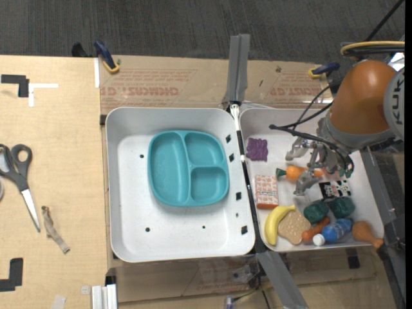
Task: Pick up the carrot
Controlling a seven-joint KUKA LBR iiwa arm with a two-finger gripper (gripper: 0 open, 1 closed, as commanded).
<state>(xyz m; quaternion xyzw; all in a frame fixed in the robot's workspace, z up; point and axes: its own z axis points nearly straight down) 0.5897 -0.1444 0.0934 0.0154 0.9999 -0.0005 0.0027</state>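
The gripper (313, 170) is hovering in the right bin (368, 172), just beside the carrot (293, 172) sitting left of it near the purple grapes (257, 149). Honestly can't tell whether it's pinching anything.

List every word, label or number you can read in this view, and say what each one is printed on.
Red lettering on the cardboard sheet behind the bins: upside down and too blurred to read.
The same red lettering on the cardboard's right part: unreadable too.
Small printed packet in the right bin: print too small to read.
Black-and-white patterned card by the tool: a pattern, no legible text.
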